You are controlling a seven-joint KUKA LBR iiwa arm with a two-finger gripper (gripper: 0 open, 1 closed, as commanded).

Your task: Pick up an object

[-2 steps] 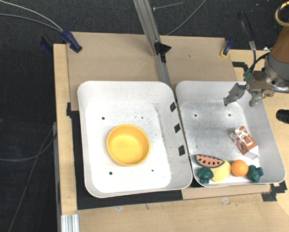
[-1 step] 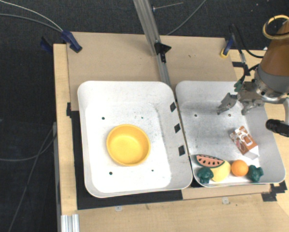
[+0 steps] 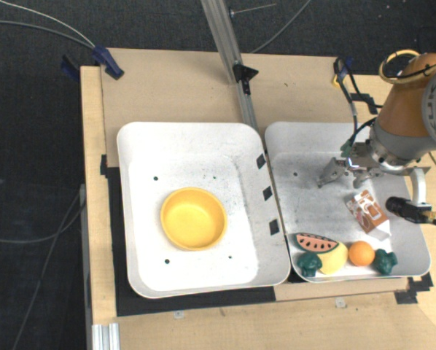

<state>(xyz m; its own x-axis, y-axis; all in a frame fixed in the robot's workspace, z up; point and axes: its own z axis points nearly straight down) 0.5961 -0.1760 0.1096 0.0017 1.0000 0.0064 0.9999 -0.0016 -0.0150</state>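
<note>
Fingers: my fingers (image 3: 340, 172) hang over the bare floor of the right bin (image 3: 305, 152), in its upper half. They look spread apart, with nothing between them.
Arm: enters from the right, orange band above the wrist, bent down over the right bin.
Candidates: packet (image 3: 368, 210) lies just below and to the right of my fingers, apart from them. Along the bin's near edge, a row: watermelon slice (image 3: 318, 242), lemon (image 3: 335, 257), orange (image 3: 361, 254), and two green pieces, one (image 3: 309, 263) beside the lemon, one (image 3: 384, 261) beside the orange.
Left bin (image 3: 196, 141): holds a yellow bowl (image 3: 193, 218), well apart from me.
Done: nothing lifted; every object rests on a bin floor.
Left: choose one, descend, close, raise. All of the pick, in my judgement.
Nearest target: the packet, by position.
Risk: it looks flat and may slip from the grasp.
</note>
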